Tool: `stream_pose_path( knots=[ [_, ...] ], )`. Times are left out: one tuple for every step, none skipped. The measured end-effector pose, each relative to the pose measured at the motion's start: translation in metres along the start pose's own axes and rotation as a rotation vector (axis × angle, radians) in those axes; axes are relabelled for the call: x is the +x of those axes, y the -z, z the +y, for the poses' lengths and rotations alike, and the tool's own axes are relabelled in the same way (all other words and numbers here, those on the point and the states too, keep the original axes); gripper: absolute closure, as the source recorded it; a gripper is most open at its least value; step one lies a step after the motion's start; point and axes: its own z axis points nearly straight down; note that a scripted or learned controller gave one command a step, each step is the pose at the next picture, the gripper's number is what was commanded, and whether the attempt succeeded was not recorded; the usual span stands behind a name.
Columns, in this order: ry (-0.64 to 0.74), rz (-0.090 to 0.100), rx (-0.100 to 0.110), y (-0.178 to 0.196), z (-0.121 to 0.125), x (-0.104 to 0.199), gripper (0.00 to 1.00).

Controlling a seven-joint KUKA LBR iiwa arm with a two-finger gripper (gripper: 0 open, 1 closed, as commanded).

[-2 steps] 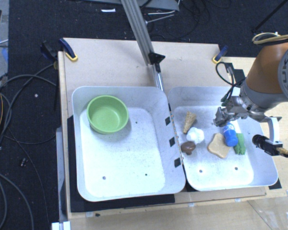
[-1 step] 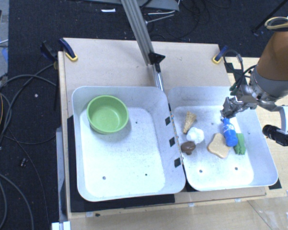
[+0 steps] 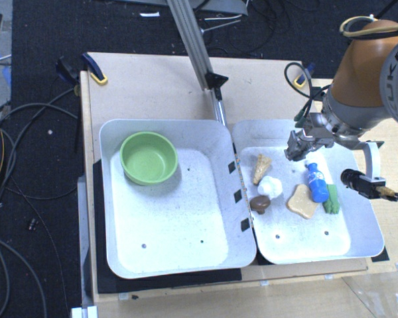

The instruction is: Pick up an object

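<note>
The claw hangs low over the right bin, just at eleven o'clock of the blue bottle — likely lining up a pick. Whether it is apart or together I cannot tell; nothing sits visibly in it.

There are two white bins: the left bin and the right bin. One green bowl lies left of the divide between the bins. Six small things lie right of that divide: one tan cone, one white lump, one brown lump, one toast-shaped piece, one blue bottle and one green piece.
</note>
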Motion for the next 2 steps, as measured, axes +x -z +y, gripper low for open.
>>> stream_pose_path(
  knots=[
    [0.001, 0.001, 0.003, -0.005, 0.005, 0.063, 1.0],
    [0.0, 0.0, 0.003, -0.014, 0.016, 0.118, 1.0]
  ],
)
